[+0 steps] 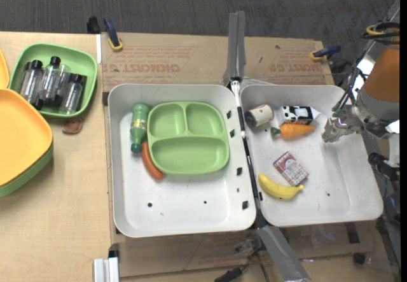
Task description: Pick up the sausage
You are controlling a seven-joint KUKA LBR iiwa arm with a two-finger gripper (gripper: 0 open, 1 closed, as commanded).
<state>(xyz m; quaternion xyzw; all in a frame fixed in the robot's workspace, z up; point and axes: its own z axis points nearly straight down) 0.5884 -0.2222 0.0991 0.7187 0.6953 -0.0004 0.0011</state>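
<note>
Camera view, looking down at a slant on both bins. Left bin (127,211): a green divided plate (188,137) lies in the upper half. Sausage (151,161), orange-red, lies on the bin floor, touching the plate's lower-left edge and angled down to the right. Green bottle (138,126) lies just above it, beside the plate's left edge.

Right bin (343,204): white cup (259,115) on its side near the upper-left corner; black-and-white carton (298,113) to its right; carrot (294,130) just below the carton; small pink packet (290,168) near the centre; banana (279,187) below and to the left of the packet.

Arm enters from the right, orange band at the frame edge. Hand (333,131) sits over the right bin's right side, well apart from the sausage, nothing seen between its fingers; whether it is released or clenched, cannot tell.

Bench (57,223), left of the bins: green tray (88,64) with dark-capped bottles (51,85), and stacked plates (22,144), orange on top.
</note>
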